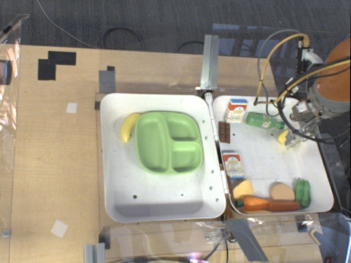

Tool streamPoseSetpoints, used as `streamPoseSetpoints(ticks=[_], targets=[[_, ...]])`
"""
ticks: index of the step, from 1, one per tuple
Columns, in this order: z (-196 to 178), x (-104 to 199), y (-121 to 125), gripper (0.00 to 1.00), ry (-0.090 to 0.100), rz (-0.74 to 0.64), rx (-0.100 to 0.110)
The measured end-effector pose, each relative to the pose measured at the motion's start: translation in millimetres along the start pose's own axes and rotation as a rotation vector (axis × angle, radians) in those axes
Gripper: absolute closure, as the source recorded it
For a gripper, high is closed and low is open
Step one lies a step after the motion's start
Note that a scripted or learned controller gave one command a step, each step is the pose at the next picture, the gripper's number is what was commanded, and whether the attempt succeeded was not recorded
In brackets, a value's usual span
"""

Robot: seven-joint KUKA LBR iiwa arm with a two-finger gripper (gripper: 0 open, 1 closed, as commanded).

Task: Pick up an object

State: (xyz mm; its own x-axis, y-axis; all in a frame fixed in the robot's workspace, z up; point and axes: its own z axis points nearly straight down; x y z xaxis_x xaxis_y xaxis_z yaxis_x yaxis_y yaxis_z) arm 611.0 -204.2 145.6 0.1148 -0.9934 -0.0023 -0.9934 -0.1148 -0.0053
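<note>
Near edge of the right bin [323, 201]: a row of play food packed against the front wall, namely a carrot [255, 204], a sausage [284, 205], a yellow wedge [243, 189], a tan bread round [282, 191] and a green ridged piece [302, 193]. They touch or overlap, probably because they slid down to the low side. This crowding would make a clean two-finger grasp awkward.

Just behind them, a small carton [233, 165] lies flat by the divider. A brown bar [224, 131] lies beside it, right at the rim.

Left bin [115, 201]: a green divided tray [167, 142] sits mid-floor, with a banana [129, 126] tucked against its left edge. Both are well apart from the arm.

Farther back in the right bin: a second carton [236, 111] and a green bottle [263, 120] lying on its side, each with free floor around it.

The tool [299, 138] hangs low at the right side of this bin, wrist [332, 81] and cables above it. A small yellow piece [283, 138] sits at its tip, just beside it or touching. I cannot tell whether the tool is open, closed or gripping that piece, since the end is too small and cluttered.

Judgement: the yellow piece is the likely target, isolated and nearest the tool.
</note>
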Motion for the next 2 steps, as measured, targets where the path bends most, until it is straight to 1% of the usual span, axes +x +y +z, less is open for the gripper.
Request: streamPoseSetpoints(ticks=[1,2], targets=[[-76.8,-21.4,-62.3,1.0,0.003,-0.098,0.01],[48.9,-12.7,-8.5,1.0,0.003,-0.012,0.004]])
